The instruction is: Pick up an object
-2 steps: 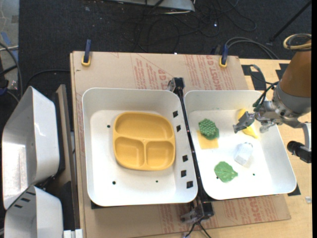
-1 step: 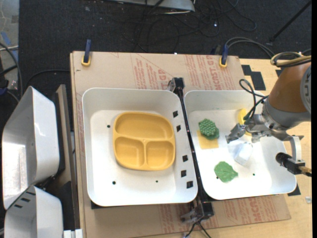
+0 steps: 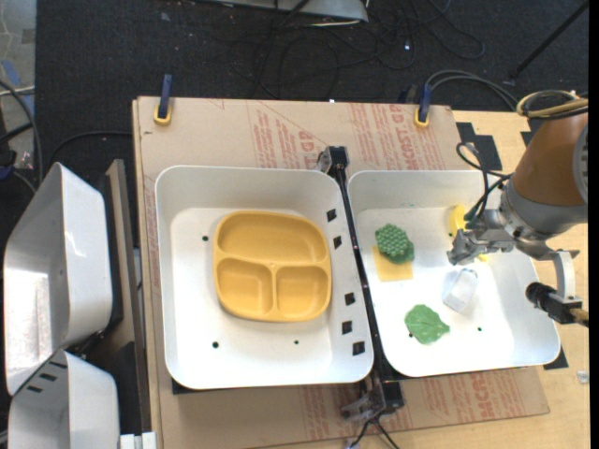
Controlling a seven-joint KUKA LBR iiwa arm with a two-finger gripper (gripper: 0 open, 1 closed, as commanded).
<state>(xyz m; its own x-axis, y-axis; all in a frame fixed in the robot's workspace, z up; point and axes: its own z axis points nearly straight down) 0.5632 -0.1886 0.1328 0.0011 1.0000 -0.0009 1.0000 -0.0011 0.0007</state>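
Positioned over the right bin [image 3: 524, 340], toward its right edge and about midway between far and near rims: gripper [image 3: 465, 249], low above the floor. Jaw state: cannot tell from this angle; nothing visibly held between the fingers. Nearest candidate for pickup: small clear plastic piece [image 3: 460, 291], lying just nearward of the gripper, apparently apart from it, though contact cannot be ruled out. Other candidates in the same bin: green knobbly ball [image 3: 394, 242] resting on a yellow sponge [image 3: 397, 268] near the left edge; green crumpled lump [image 3: 426, 325] toward the near edge, centre; small yellow item [image 3: 458, 218] at the far side, partly hidden by the wrist, identity unclear. Left bin [image 3: 178, 279]: occupied by a yellow divided tray [image 3: 272, 265], centred; not relevant to this step. Judged step: final alignment before descent and closure. Recommended procedure: select one target and commit; for the clear piece, shift slightly toward the near rim to centre over it, orient across its narrower dimension, descend until just short of the bin floor, then close. Caution: clear plastic likely light and slippery, prone to skidding on the smooth white floor if struck off-centre by one finger. Verify capture only after lift, by confirming the piece between the fingers. Avoid clipping the yellow item during repositioning.
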